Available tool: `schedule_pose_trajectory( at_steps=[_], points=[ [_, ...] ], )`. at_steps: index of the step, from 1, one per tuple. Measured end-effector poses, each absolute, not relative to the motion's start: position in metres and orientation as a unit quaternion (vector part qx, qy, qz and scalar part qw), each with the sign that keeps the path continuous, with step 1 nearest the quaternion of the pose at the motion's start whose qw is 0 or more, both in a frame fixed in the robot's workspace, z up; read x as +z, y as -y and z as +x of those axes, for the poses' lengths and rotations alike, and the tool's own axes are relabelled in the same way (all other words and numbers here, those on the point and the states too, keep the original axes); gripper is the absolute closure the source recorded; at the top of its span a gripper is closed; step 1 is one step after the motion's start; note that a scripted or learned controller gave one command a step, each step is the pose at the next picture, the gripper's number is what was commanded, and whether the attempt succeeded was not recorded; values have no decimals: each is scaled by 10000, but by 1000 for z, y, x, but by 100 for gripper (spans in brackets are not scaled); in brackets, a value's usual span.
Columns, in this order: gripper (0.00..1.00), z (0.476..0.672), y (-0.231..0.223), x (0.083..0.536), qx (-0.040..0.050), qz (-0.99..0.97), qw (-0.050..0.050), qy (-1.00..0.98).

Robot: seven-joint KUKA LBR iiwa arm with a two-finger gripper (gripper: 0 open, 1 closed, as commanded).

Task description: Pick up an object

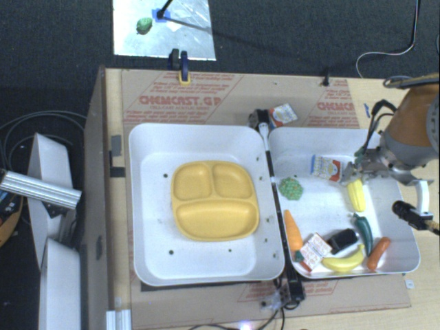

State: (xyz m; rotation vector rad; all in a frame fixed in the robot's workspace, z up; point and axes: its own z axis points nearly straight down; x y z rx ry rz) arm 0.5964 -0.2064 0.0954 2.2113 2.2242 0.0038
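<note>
Camera view: gripper [362, 172] low in right bin [302, 146], tip at top end of yellow corn [356, 195]; grip state cannot tell. Small carton [326, 167] just left of gripper; green pepper [364, 230], banana [344, 260] below gripper.

Red "CHEMCAST GP" print showing on brown protective sheet [180, 91] under bins, readable far left above left bin; repeating far right, partly cut off. Small cartons and packets carrying print too small to read.
</note>
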Motion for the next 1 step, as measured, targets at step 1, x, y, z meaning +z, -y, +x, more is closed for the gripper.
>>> schedule_pose_trajectory(
  at_steps=[1],
  points=[
    [100,560,121,84,7,7058,0,-7084]
  ],
)
